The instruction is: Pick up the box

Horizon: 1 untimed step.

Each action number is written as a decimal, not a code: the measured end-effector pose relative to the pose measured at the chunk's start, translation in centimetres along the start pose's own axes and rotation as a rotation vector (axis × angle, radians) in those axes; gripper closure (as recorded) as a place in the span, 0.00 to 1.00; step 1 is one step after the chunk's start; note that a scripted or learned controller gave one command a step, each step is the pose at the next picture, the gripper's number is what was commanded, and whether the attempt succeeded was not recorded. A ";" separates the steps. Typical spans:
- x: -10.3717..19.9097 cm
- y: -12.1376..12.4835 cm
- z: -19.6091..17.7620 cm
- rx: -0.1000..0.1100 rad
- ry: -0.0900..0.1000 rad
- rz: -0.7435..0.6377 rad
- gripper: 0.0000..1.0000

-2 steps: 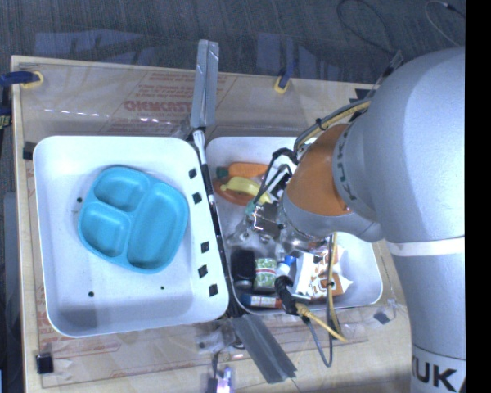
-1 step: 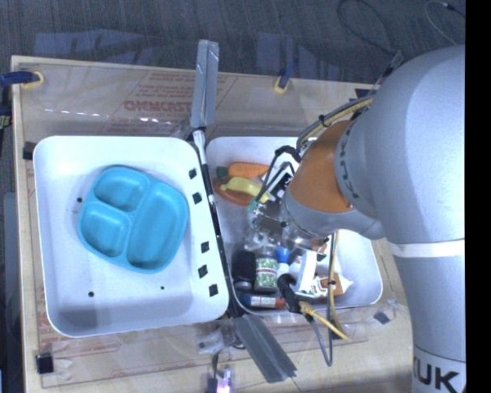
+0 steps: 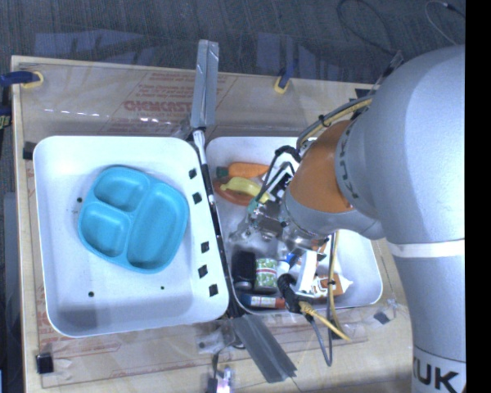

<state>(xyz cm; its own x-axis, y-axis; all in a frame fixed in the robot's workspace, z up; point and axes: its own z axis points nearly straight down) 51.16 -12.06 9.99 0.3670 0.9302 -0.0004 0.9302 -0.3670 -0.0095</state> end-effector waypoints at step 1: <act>1.6 1.0 -0.4 -0.012 -0.008 -0.174 0.00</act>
<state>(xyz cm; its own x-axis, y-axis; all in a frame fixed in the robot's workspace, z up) 52.72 -10.95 10.36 0.2005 0.9797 -0.0075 0.9797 -0.2005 0.0015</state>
